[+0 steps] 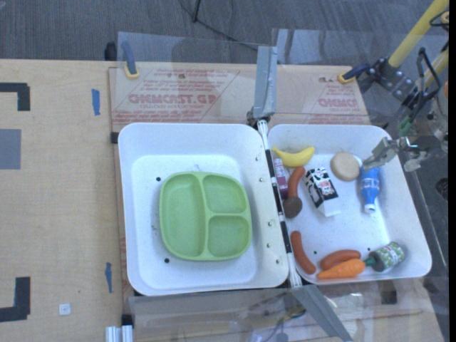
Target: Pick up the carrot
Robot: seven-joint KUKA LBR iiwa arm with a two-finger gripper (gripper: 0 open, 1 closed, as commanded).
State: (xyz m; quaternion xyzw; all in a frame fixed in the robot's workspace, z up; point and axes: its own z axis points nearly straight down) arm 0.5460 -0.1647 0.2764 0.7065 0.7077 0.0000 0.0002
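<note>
Carrot (342, 269) lies at right bin's (417, 223) front edge, just below a sausage (340, 257), beside a green can (387, 256). Gripper (377, 155) hangs over bin's far-right side near blue tube (369, 189); fingers slightly apart, holding nothing.

Left clear sheet (174, 91): red print reads "CHEMCAST GP", slanted across the panel behind the left bin; the smaller red lines around it are too fine to read.
Right clear sheet (335, 100): same red "CHEMCAST" lettering, partly cut off; small print above it unreadable.
Small carton (322, 189): black-and-white cow-patch pattern, lying in the right bin; any wording on it is too small to make out.
Blue bottle (369, 189): pale label on it, text not legible.
Green can (388, 256): printed wrap, nothing readable.
</note>
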